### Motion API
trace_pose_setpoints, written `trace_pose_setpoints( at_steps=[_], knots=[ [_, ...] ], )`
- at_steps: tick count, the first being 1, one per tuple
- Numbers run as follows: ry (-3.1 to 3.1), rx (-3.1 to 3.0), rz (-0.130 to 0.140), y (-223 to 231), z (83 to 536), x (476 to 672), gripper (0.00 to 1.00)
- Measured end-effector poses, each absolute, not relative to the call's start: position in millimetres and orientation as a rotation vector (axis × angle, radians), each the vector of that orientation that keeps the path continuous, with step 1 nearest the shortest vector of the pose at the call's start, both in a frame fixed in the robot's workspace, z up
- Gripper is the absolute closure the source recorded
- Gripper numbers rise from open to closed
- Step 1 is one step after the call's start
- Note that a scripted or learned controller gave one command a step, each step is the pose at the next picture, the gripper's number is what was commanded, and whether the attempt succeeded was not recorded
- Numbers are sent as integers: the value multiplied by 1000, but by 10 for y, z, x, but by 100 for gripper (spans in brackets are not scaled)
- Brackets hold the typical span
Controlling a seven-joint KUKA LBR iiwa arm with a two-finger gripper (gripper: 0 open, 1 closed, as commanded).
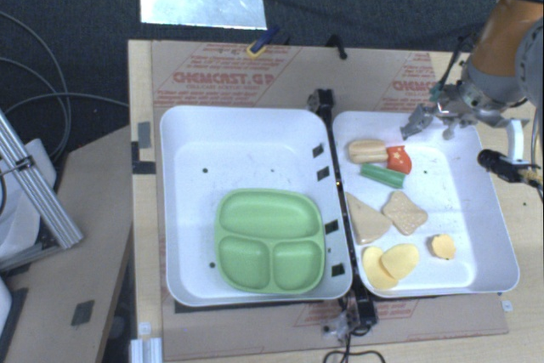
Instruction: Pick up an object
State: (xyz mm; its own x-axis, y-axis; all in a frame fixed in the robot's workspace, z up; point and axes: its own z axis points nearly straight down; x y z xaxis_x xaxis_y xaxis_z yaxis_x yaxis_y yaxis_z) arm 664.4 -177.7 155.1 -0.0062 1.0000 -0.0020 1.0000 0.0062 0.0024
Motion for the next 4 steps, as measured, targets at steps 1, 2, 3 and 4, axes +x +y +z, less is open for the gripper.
trace_pose_setpoints(
  at_steps=[1, 2, 3, 4],
  knots=[
    [2226, 2223, -3, -1575, 823, 5816, 0],
    [2227, 2224, -2, -1021, 842, 4897, 0],
    [2212, 2202, 19, -1294, 4137, 4882, 0],
    [2252, 2209, -8, 303, 2596, 4849, 0]
  ],
)
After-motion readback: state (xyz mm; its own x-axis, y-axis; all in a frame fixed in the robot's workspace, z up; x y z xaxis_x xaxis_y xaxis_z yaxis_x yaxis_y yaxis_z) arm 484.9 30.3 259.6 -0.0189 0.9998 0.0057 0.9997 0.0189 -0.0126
